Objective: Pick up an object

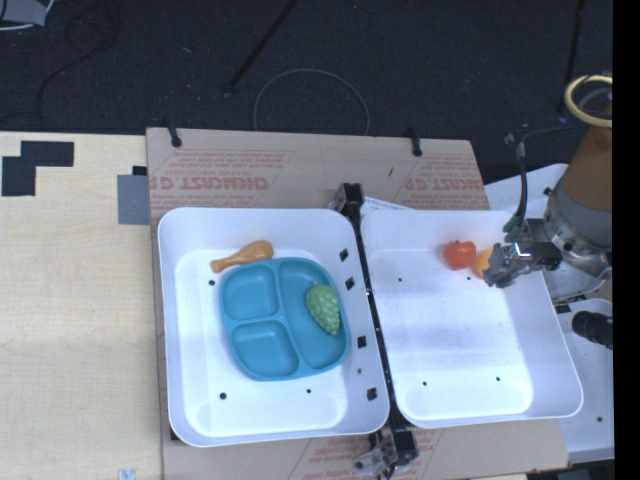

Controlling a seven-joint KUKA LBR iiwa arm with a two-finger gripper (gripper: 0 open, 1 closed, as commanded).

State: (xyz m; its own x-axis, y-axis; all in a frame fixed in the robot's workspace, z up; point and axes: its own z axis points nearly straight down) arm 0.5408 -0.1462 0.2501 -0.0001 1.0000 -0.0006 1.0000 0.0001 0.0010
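A small red round object (pixel 459 255) lies in the right bin (pixel 470 368), near its far right corner. Just to its right is a small orange object (pixel 483 261), partly hidden by the gripper. My gripper (pixel 503 268) hangs over the right bin's right wall, right beside the orange object and a short way from the red one. In the left bin (pixel 195 388) a blue divided plate (pixel 262 343) carries a green bumpy object (pixel 324 308) in its right compartment. An orange drumstick-shaped toy (pixel 242 257) lies just behind the plate.
The two bins meet at a black-clipped seam (pixel 362 308) in the middle. Cardboard (pixel 300 173) lies under and behind the bins. The arm's grey body (pixel 585 203) stands at the right, with a cable (pixel 522 183) looping beside it.
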